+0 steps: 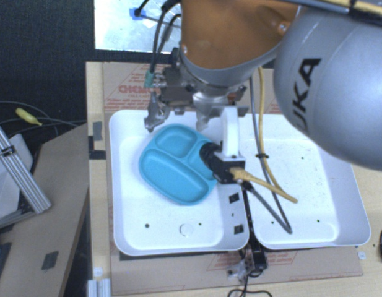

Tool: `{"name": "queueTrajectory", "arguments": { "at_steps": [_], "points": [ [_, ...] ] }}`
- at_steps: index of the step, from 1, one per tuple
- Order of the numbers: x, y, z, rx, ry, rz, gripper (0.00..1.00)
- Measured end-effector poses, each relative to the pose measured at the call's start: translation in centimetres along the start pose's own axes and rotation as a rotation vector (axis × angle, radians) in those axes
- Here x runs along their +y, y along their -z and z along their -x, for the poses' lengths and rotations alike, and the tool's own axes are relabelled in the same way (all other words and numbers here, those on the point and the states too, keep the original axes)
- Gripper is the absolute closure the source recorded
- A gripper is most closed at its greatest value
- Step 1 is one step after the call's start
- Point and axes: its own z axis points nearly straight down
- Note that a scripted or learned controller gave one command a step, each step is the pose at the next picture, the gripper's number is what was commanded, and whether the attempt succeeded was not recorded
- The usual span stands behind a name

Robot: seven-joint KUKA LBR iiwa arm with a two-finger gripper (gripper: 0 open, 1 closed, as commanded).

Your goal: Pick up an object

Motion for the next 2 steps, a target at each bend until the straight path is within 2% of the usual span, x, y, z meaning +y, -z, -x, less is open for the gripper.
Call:
{"name": "queueTrajectory", "arguments": {
  "at_steps": [1, 2],
  "points": [
    [1.77, 9.39, 0.51, 0.000, -0.007, 0.007, 0.00],
    [1.72, 9.96, 0.48, -0.002, -0.001, 0.000, 1.00]
  ]
}}
